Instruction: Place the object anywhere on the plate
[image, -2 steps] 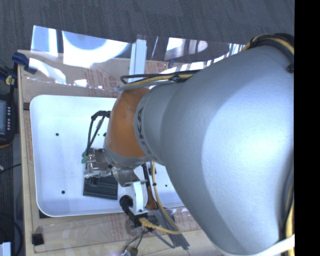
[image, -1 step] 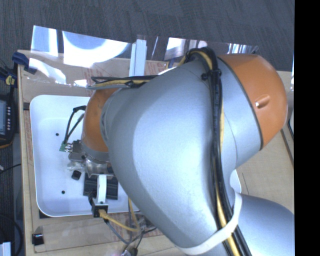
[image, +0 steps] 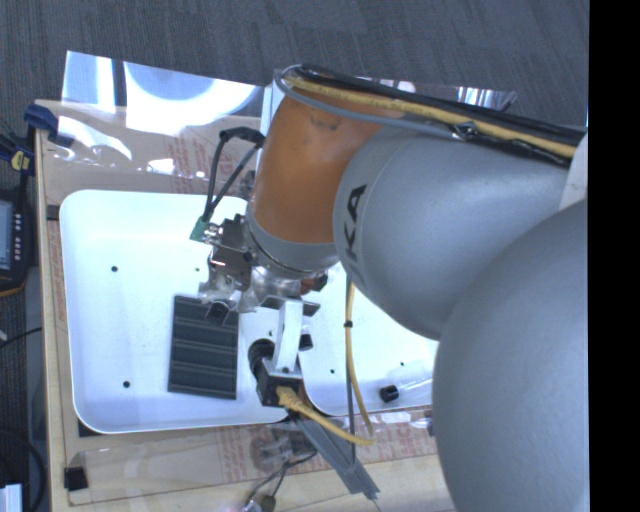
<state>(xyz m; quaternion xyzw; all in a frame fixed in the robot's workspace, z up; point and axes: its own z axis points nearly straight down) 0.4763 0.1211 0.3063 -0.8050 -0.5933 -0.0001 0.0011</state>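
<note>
A dark grey ribbed rectangular plate (image: 204, 348) lies flat in the left bin (image: 100, 300), near its front right part. My gripper (image: 222, 298) hangs over the plate's far right corner, low and close to it, with the wrist and the orange band above it hiding much of the bin's right side. Nothing shows between the gripper and the plate. A small black object (image: 388, 393) lies in the right bin (image: 400, 360), near its front, beside the yellow cable.
The grey arm covers most of the right bin and the right half of the view. Bare white floor lies in the left bin to the left of and behind the plate. A taped clear sheet (image: 150, 140) lines the bench's far side.
</note>
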